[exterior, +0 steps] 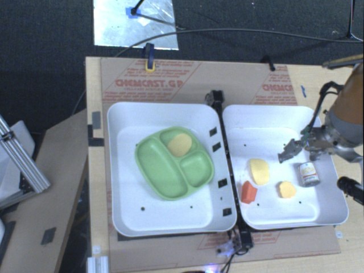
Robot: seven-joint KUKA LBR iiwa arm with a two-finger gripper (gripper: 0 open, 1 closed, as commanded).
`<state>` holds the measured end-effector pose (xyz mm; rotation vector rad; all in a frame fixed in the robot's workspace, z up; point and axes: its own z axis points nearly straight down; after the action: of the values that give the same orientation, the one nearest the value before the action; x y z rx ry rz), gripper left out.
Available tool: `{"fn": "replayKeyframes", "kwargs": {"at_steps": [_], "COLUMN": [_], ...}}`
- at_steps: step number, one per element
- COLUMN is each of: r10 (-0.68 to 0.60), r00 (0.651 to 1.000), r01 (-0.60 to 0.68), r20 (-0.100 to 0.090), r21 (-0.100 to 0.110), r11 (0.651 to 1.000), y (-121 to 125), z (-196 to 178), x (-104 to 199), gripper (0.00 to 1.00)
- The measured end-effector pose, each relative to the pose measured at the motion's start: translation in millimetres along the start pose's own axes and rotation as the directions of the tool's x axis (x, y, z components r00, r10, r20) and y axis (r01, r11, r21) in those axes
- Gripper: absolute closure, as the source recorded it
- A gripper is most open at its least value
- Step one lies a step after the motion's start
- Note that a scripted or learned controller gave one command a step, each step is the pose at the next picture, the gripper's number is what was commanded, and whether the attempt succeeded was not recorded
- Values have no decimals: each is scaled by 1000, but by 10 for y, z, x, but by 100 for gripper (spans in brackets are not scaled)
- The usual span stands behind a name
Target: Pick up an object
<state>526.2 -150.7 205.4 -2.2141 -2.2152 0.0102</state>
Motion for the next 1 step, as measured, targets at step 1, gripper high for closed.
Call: {"fn": "replayKeyframes", "kwargs": {"at_steps": [1], "r10": [-3], "r00": [1000], "r01": [3], "r20": [3], "r21": [-13], "r11": [1000], "y": [29], "z": [-64], "x": [3], "gripper": [0]}}
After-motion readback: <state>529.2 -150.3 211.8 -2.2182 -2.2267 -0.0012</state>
